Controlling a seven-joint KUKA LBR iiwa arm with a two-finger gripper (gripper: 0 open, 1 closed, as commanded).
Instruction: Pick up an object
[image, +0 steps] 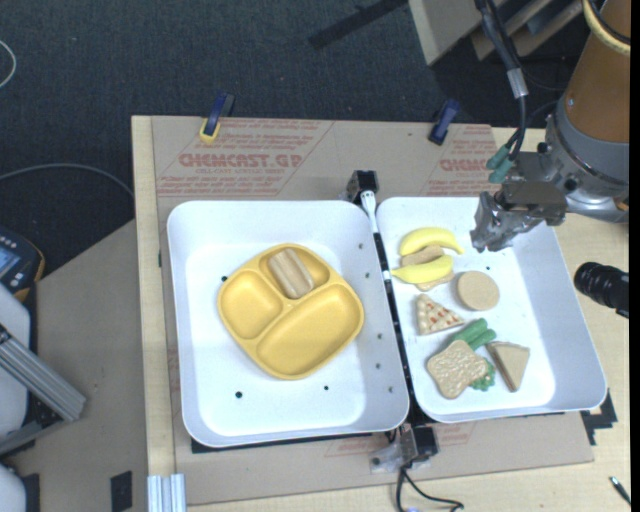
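- Just below and left of the gripper (489, 237), in the right-hand shallow white bin (560, 300), lie two yellow plastic bananas (428, 241), one above the other, apart from the fingertips.
- The jaws hang over the bin's upper part with nothing between them; how far they are parted I cannot tell.
- Further below sit a round tan cookie (477, 291), a triangular pizza slice (436, 315), a green vegetable piece (476, 334), a brown cracker-like square (457, 368) and a tan bread wedge (510, 363).
- Well to the left, the other white bin (200, 300) bears a yellow divided plate (290, 320) with a tan sausage-shaped piece (291, 272) in its upper compartment.
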